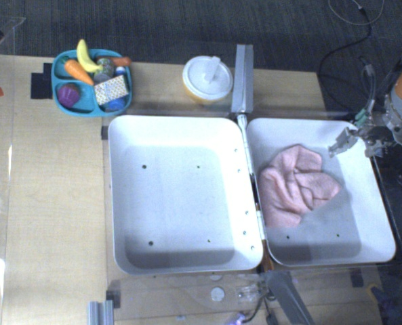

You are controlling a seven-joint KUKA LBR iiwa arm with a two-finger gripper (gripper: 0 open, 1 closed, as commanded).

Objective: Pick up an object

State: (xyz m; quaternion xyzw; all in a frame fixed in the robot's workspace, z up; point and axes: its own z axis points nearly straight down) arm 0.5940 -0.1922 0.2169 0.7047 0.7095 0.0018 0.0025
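Just below-left of the gripper (342, 145), which hangs over the right bin's (370, 249) top-right corner with finger state I can't tell, the crumpled pink cloth (297, 185) lies mid-bin, apart, likely the pick target.

Crumpled pink cloth (297, 187) lies in the right bin (370, 246). The gripper (346, 141) hangs over that bin's upper right rim, apart from the cloth. Left bin (173, 195) adjoins.
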